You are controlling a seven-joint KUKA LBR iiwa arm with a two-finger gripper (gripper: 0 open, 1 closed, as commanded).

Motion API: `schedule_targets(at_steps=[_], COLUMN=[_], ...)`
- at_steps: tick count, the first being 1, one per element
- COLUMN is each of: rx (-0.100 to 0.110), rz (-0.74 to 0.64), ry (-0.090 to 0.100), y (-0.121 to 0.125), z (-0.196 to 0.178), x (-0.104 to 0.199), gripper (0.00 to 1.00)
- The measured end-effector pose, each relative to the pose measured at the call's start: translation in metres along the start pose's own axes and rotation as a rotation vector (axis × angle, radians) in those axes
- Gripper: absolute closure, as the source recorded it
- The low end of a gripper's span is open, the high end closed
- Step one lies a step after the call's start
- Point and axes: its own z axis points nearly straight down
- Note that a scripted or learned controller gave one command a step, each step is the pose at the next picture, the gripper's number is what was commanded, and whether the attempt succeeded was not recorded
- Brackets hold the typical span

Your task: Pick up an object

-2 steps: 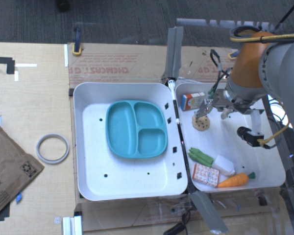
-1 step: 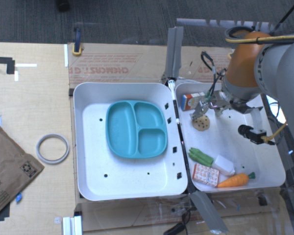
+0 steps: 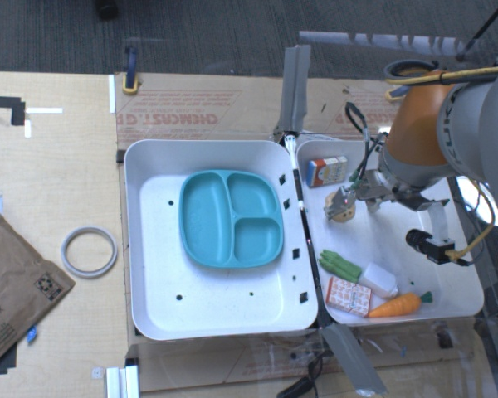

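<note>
The claw (image 3: 346,199) is low inside the right bin (image 3: 469,301), in its upper left part, and how far its jaws stand open I cannot tell, because the wrist and the cables cover them from above. Directly at its tip there is a small tan object (image 3: 342,210), and it seems to be touching the tip, but I cannot see it between the jaws, so I would not say it is held. At about 11 o'clock from the claw, just beside it, a small carton (image 3: 327,172) with a red and white label stands near the back wall. At about 6 o'clock, well apart, lies a green vegetable (image 3: 340,264), and further toward 5 o'clock are a white block (image 3: 378,279), a red patterned packet (image 3: 349,296) and an orange carrot (image 3: 395,305) near the front rim. At 9 o'clock, over the divider, the left bin (image 3: 149,305) carries a blue divided plate (image 3: 231,219). In my judgement the main risk is that the jaws close only on the edge of the tan object, so it slips out when the arm rises. A second risk is that the claw pushes the carton, because it stands so close, and this could spoil the grasp.
</note>
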Motion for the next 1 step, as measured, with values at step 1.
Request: schedule_targets(at_steps=[1], rx=[-0.001], rz=[0.153], ry=[-0.001], y=[-0.0029], z=[-0.0276], x=[-0.0037], gripper=[0.00])
